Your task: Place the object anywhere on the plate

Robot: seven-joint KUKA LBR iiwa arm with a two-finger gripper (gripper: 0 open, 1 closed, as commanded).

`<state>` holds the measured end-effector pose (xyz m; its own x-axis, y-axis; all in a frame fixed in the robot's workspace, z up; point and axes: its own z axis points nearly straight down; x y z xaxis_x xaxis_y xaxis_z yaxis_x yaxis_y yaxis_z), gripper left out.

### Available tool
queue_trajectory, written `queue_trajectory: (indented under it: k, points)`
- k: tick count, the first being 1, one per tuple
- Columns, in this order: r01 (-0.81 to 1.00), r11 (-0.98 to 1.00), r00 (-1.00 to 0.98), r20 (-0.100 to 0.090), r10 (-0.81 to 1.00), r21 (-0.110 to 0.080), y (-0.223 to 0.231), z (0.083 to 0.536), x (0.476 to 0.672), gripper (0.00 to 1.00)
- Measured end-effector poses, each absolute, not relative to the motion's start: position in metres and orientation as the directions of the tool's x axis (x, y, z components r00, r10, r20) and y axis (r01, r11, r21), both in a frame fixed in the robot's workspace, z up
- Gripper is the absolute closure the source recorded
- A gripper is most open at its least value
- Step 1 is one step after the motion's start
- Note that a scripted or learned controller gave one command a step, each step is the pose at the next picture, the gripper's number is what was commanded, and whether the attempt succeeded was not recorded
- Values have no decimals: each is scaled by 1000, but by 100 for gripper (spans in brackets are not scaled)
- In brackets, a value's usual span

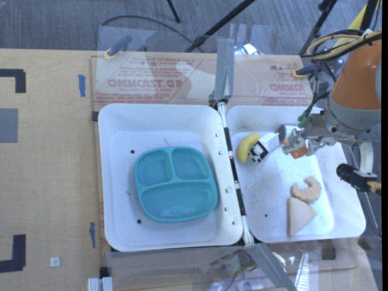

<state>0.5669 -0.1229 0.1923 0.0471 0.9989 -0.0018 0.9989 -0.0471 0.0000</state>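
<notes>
A teal plate with three compartments lies in the left white bin. A small yellow banana sits at the upper left of the right bin, close to the divider between the bins. My gripper reaches in from the right and its black-and-white tip is against the banana's right side, low over the bin floor. The view is too coarse to tell whether the banana is between the tips. The plate has nothing on it.
In the right bin's lower right lie a tan curved pastry-like piece and a pale wedge just below it. The arm's orange band and cables hang over the right bin's far right side.
</notes>
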Motion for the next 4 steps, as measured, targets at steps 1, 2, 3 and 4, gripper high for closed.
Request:
queue_trajectory:
  k: [1,2,3,4]
  points:
    - [992,127,-127,1,992,-2,-43,216,531,100]
    - [1000,25,-25,1,1000,-3,28,184,514,100]
    - [999,-55,55,0,999,0,84,196,559,100]
    - [999,-55,55,-1,999,0,84,196,559,0]
